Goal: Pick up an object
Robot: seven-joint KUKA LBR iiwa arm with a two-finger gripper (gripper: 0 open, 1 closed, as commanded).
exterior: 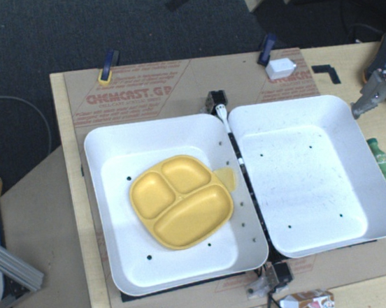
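A yellow divided plate (180,201) with three compartments lies in the left white bin (110,196), turned slightly askew. A small yellow piece (226,178) pokes out from under its right edge. The right white bin (308,173) holds no objects. My gripper (376,90) hangs at the far right edge of the view, just outside the right bin's upper right corner and well away from the plate. Nothing shows between its fingers.
A green object (381,159) lies on the bench just right of the right bin. A white block (280,68) and clamps (107,67) sit on the cardboard behind the bins. Black clips (216,101) join the bins at the centre.
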